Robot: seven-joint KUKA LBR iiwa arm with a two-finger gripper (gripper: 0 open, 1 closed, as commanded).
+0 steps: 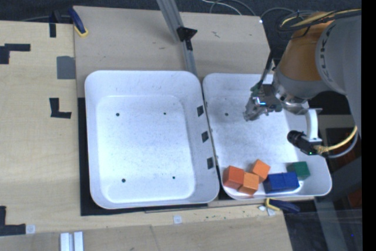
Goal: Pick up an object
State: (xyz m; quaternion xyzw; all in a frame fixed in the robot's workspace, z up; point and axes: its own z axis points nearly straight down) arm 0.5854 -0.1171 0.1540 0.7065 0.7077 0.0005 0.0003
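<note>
My gripper [254, 111] hangs over the upper middle of the right bin [235, 138], with its dark fingers pointing down and left. I see nothing between them. Along the near edge of the right bin lie three orange blocks [235, 176] [261, 168] [251, 183], a blue block [281, 183] and a small green block [301, 170]. The gripper is well above and behind these blocks, apart from all of them.
The left bin [147, 138] stands beside the right one, joined at a raised rim with black clips [204, 136]. A slanted metal bar [167, 0] crosses the back of the bench. A black camera unit [301, 141] and yellow cable [341, 144] hang at the arm's right.
</note>
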